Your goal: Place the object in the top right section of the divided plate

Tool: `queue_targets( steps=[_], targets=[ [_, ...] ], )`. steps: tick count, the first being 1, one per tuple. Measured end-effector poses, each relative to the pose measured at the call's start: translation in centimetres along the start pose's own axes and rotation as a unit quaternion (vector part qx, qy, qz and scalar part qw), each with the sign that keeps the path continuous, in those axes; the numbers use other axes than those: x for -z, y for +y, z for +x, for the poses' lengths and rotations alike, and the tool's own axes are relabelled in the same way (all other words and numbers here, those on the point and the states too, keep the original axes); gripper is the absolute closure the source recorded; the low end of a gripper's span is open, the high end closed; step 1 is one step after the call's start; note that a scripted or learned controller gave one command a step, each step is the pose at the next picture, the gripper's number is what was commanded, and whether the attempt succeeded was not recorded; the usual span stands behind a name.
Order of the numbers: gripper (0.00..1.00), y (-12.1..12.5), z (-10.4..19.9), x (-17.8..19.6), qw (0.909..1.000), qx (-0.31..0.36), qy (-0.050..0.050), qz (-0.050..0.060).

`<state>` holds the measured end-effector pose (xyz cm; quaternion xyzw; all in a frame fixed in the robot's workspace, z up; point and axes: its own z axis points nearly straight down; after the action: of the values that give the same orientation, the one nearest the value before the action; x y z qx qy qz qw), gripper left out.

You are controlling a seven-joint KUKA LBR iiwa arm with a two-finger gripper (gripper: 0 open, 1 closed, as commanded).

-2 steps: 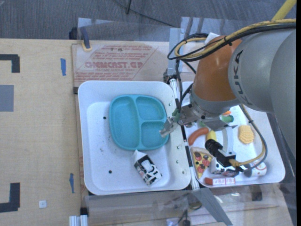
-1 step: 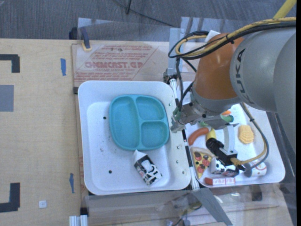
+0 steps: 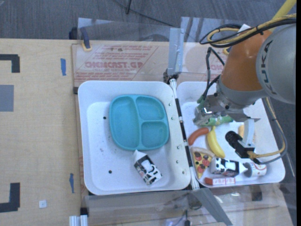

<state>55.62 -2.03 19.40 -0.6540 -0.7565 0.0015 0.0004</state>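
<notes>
A teal divided plate [image 3: 123, 126] lies in the left bin [image 3: 94, 98], with nothing in its three sections. Its top right section [image 3: 150, 109] is bare. My gripper [image 3: 208, 115] hangs low over the upper left part of the right bin [image 3: 277, 166], just above a green toy piece [image 3: 219, 122]. Right below it lie a red sausage [image 3: 198, 134] and a yellow banana [image 3: 215, 143]. The wrist hides the gripper's tip.
A cow-patterned carton [image 3: 147, 168] lies in the left bin below the plate. The right bin also holds a pizza slice [image 3: 202, 159], a second cow-patterned carton [image 3: 225, 165], a yellow piece [image 3: 241, 130] and a white item [image 3: 257, 170]. A ridge [image 3: 181, 126] divides the bins.
</notes>
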Motion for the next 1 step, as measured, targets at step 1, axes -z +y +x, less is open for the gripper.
queue_targets(
  steps=[1],
  targets=[
    [1.00,-3.34,-1.65,1.31,0.9982,-0.060,0.001,0.003]
  ],
)
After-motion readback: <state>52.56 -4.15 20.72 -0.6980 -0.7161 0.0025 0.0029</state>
